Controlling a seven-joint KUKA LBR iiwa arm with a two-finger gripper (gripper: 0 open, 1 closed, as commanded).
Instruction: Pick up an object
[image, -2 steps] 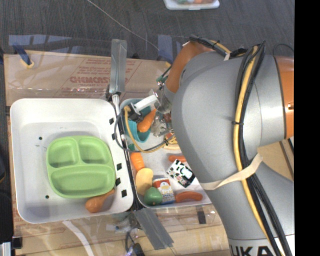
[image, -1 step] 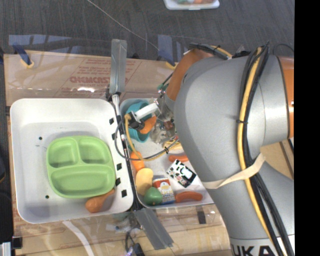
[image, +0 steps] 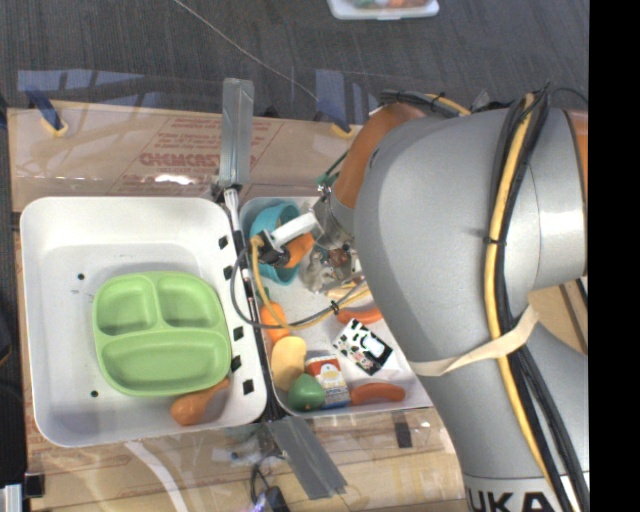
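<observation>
Left bin (image: 45, 300): green divided plate (image: 160, 332) at centre, open floor around it; an orange-brown piece (image: 197, 405) at its near edge.

Right bin (image: 420, 398), crowded: teal cup (image: 272, 222) at far left corner, yellow fruit (image: 287, 358), green item (image: 305, 392), red piece (image: 377, 394), black-and-white pack (image: 361, 346) near.

Gripper (image: 325, 262) low beside the cup, below the arm (image: 450, 250); whether clamped, cannot tell.

We see a green divided plate (image: 160, 332) in the left bin (image: 50, 235), orange toy carrot (image: 197, 404) beside it.
</observation>
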